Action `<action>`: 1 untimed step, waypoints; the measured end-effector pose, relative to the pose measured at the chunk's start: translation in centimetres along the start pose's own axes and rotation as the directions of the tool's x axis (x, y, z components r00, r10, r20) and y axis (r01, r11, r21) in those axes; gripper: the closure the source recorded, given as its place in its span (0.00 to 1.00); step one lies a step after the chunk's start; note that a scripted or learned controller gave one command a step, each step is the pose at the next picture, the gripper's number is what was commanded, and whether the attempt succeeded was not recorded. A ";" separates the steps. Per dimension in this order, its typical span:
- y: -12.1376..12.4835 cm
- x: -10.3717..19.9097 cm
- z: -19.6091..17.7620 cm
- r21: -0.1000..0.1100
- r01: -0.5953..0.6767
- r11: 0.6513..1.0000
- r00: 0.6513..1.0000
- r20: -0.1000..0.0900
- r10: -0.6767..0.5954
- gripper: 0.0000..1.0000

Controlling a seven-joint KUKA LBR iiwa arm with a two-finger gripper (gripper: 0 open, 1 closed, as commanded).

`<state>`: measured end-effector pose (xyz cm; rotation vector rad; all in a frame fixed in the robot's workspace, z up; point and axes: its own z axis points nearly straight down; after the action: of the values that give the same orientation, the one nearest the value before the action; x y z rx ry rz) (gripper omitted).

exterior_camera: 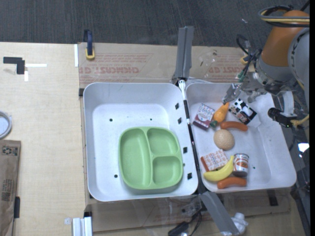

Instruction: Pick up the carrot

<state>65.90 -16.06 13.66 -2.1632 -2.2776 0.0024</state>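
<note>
Beside the carrot (221,113), a packet (204,116)

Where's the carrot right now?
In the right bin, toward its far end: the carrot lies just right of the small snack packet and above the egg, close below the gripper.

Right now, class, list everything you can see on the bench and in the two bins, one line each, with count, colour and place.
Tray: one, green, three compartments, left bin.
Carrot: one, orange with green top, back of right bin.
Sausages: two, orange-red, one mid right bin, one at its front.
Egg: one, tan, middle of right bin.
Banana: one, yellow, front of right bin.
Can: one, small, red-labelled, beside the banana.
Packets: two, red and white, left side of right bin.
Bins: two, white, side by side.
Clamp: one, blue and yellow, back edge.
End effector: one, grey, just above the carrot.
</note>
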 end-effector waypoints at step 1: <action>0.1 1.8 2.4 -0.032 0.090 0.995 0.996 0.023 -0.089 0.00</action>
<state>65.89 -14.26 11.24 -2.0843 -2.4013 -0.0127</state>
